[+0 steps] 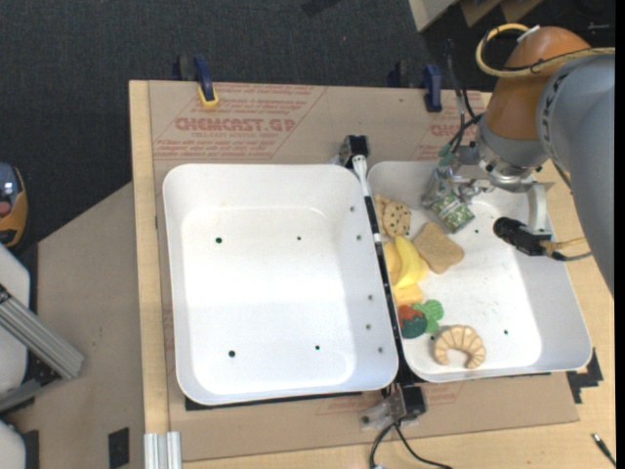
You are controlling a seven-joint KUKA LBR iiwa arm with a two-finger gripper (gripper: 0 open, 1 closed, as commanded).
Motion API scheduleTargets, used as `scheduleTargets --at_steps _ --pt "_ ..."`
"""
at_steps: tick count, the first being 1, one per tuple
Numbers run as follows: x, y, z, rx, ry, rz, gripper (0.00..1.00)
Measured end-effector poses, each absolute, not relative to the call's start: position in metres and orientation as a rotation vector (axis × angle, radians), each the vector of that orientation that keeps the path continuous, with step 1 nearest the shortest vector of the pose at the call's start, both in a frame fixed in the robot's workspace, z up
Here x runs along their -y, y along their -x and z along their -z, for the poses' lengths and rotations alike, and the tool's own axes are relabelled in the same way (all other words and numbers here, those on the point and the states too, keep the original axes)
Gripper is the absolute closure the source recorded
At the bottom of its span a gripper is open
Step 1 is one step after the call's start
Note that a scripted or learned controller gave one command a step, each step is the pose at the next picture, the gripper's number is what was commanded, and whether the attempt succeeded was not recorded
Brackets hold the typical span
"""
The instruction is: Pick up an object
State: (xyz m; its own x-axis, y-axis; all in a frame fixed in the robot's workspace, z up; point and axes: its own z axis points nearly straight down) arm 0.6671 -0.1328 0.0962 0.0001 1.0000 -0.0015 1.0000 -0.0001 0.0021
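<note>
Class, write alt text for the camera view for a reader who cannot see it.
A grey robot arm's gripper hangs over the right bin, where a croissant, toast slice, banana and cookie lie along its left side. The left bin sits beside it.

Bright, even overhead light; soft shadows.

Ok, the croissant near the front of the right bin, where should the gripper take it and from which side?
Probably straight down from above, across the thick middle of the croissant. It lies flat as a curved arc with its tips pointing toward the bin's front edge, so the middle looks like the fullest, most even part. White floor shows on its right; the green and red pieces sit close on its left, so keep clear of that side.
</note>
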Motion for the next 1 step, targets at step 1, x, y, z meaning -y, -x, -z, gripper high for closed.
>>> scheduleTargets --at_steps 1 --pt "0.0639 -0.6647 -0.1882 -2.223 -2.215 -0.004 1.00"
